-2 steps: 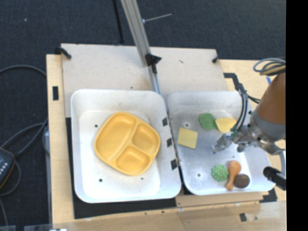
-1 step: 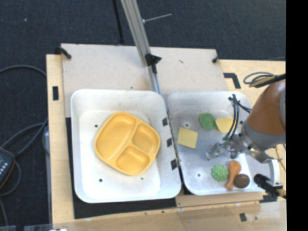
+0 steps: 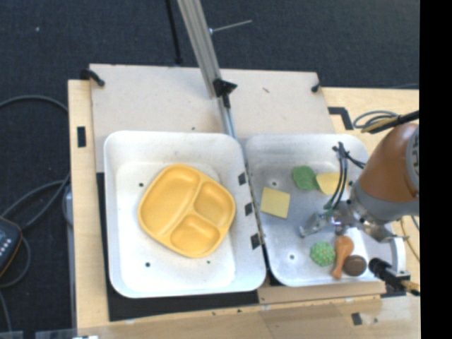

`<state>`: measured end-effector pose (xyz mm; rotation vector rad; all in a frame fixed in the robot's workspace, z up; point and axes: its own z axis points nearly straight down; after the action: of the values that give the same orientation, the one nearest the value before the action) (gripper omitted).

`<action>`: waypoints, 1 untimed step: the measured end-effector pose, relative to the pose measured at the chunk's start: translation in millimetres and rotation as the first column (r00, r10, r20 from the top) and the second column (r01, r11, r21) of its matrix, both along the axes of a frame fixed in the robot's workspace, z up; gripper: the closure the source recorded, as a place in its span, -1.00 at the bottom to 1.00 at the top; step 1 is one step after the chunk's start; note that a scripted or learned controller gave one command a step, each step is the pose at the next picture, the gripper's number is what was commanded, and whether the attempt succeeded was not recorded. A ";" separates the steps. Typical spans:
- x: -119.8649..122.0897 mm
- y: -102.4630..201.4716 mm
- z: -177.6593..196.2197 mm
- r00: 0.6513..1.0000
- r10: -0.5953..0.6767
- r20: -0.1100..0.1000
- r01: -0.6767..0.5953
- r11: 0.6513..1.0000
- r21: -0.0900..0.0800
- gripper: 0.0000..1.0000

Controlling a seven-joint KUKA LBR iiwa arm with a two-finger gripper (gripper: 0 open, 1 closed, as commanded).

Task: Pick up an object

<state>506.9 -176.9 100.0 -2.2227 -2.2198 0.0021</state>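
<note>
Gripper (image 3: 319,224) low in right bin (image 3: 282,157), finger state not discernible. Green ball (image 3: 323,253) just below; brown drumstick (image 3: 343,254) right of that. Yellow square (image 3: 275,203) left, green piece (image 3: 304,177) above. Yellow divided plate (image 3: 186,210) far left in left bin (image 3: 131,154).

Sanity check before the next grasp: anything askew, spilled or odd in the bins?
Nothing spilled or damaged. The yellow divided plate sits rotated, corner-on, in the left bin. In the right bin the toys crowd its right side around the gripper, and the yellow square lies apart.
</note>
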 end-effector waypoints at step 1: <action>1.6 -1.2 12.1 1.000 -0.004 0.006 0.004 1.000 -0.001 1.00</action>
<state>508.6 -178.0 112.2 -2.2303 -2.2190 -0.0030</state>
